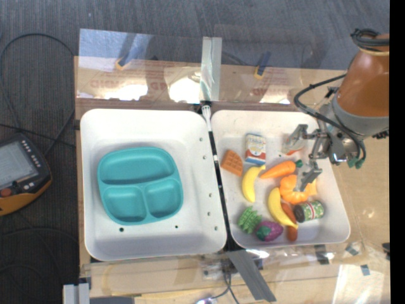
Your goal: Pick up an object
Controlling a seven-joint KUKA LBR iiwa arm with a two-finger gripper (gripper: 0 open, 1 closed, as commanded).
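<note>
Floor: dark grey ribbed carpet (190, 8) is being seen around the bench, with black cables (44, 49) lying across it at the left.
Pendant: a handheld controller with a screen (19, 170) is resting on the carpet at the left edge.
Bench: a light wooden top (373, 189) is carrying both bins; clear plastic sheeting (145, 81) is taped along its far side.
Left bin: a white bin (126, 122) is holding a teal divided plate (140, 184).
Right bin: a white bin (335, 223) is crowded with toy food — a waffle (232, 163), a small carton (255, 148), two bananas (250, 182), a carrot (278, 169), an orange fruit (292, 187), a can (309, 211), a green vegetable (249, 220) and a purple piece (269, 231).
Arm: the orange band (370, 84) is being shown at the right, above the right bin.
Gripper: the gripper (305, 160) is being held open over the right bin, one finger (296, 136) spread near the carton's side, the other (308, 175) just above the orange fruit; nothing is being gripped between them.
</note>
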